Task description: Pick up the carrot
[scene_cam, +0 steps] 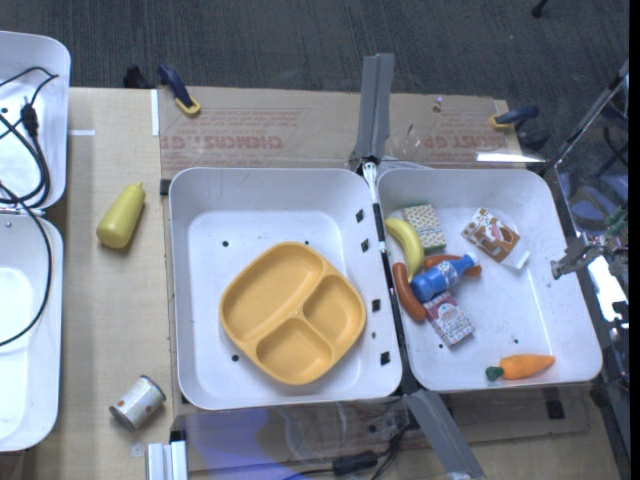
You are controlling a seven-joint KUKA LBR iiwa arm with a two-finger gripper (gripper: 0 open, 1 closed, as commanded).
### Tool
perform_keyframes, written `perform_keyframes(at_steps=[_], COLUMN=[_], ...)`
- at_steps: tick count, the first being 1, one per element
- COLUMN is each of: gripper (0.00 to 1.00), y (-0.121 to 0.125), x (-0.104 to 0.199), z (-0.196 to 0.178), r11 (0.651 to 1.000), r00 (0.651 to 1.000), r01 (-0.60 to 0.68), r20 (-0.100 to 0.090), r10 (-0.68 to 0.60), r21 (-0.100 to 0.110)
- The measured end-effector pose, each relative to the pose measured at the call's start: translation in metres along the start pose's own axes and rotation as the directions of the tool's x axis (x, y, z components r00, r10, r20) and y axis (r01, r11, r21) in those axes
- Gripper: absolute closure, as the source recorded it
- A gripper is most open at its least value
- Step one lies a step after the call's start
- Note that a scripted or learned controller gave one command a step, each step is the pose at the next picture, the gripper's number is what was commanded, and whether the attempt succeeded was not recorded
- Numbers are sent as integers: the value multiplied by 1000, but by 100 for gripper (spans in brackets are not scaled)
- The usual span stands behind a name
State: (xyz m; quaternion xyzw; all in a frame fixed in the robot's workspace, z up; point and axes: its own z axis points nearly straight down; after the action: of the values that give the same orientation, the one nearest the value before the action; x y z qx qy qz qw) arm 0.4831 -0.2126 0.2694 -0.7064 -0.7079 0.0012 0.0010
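1. The carrot (524,366), a smooth orange toy with a green stub at its left end, lies on its side in the lower right of the right bin (560,268), near the front wall.
2. The gripper (578,260) sits at the right bin's right rim, thin metal parts in view; whether it is open or closed cannot be told.
3. Bare white floor separates the carrot from the cluster at the bin's left: a curved yellow banana (404,243), a red sausage (408,291), a blue bottle (438,278) and small printed packets.
4. The left bin (200,268) holds a glossy yellow three-compartment plate (292,313).
5. On the cardboard at left lie a yellow mustard bottle (120,216) and a tipped can (137,403).
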Motion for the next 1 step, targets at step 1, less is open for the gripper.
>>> perform_keyframes(at_steps=[1], gripper=[0], y=[-5], x=[-9], z=[90], r11=[951], r00=[951], r01=[308], r20=[0], r10=[-308], r21=[-2])
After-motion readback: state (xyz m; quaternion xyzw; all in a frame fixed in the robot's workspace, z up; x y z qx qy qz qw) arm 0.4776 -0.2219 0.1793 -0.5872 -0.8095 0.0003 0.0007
